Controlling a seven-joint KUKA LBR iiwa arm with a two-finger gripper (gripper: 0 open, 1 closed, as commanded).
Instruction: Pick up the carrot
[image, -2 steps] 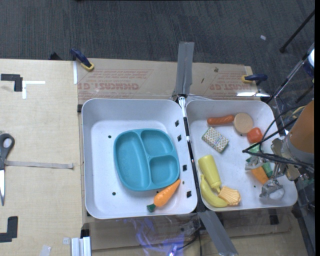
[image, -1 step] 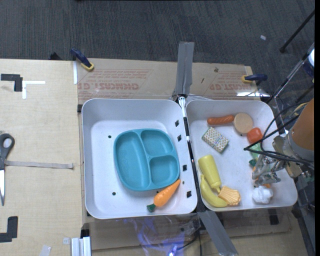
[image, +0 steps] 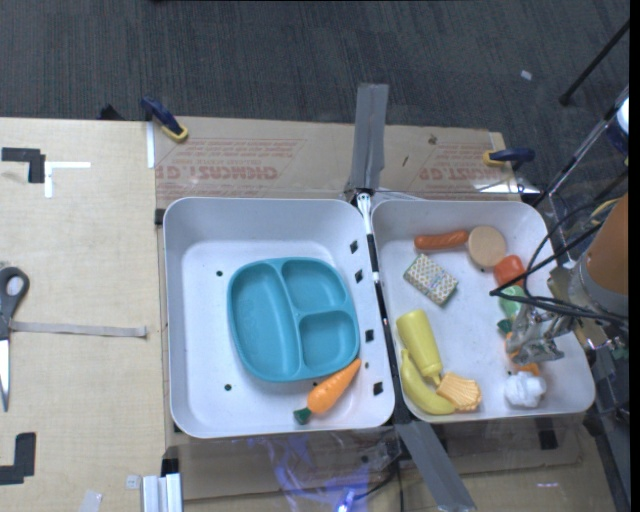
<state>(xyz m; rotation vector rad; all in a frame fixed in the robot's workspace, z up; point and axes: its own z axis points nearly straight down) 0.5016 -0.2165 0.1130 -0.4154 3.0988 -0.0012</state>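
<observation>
The carrot (image: 333, 390), orange with a green stem end, lies in the left bin (image: 190, 330) near its front wall. It rests just below the lower right corner of the blue divided plate (image: 293, 318). My gripper (image: 528, 345) is low in the right bin (image: 470, 418), near its right wall, far to the right of the carrot. It hangs among small items there, and cables and the orange wrist band partly cover it.
The right bin holds a sausage (image: 441, 240), a tan disc (image: 487, 246), a patterned block (image: 431, 278), a yellow bottle (image: 419, 340), a banana (image: 422, 393), a red piece (image: 508, 270) and a white lump (image: 523, 391). Scissors (image: 8, 300) lie on the bench at left.
</observation>
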